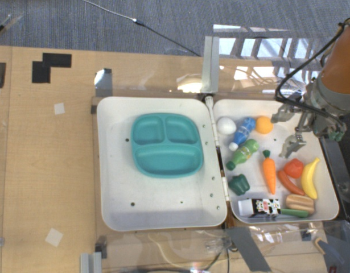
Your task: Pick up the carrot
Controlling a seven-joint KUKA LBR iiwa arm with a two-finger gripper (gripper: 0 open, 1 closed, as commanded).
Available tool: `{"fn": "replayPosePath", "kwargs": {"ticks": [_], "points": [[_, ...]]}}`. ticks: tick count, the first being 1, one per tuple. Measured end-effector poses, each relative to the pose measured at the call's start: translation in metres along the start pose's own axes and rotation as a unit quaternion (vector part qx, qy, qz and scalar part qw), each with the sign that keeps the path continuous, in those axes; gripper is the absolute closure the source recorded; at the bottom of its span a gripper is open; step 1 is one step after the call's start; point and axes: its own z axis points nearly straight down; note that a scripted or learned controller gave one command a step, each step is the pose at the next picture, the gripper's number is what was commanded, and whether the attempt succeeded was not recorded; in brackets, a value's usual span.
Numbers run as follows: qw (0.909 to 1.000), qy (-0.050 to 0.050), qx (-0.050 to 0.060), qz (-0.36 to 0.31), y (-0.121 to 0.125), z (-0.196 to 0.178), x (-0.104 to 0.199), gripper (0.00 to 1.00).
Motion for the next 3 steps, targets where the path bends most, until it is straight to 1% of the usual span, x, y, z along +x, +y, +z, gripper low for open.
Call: {"fn": "replayPosePath", "kwargs": {"ticks": [1,2,3], "points": [[1.0000,-0.005,0.001,0.007,-0.016,0.152,0.024,0.00],[1.0000,-0.008,0.002,0.004,-0.015,0.139,0.021,1.00],[1.0000,-0.008,0.002,0.003,-0.014,0.140,0.021,0.00]]}}
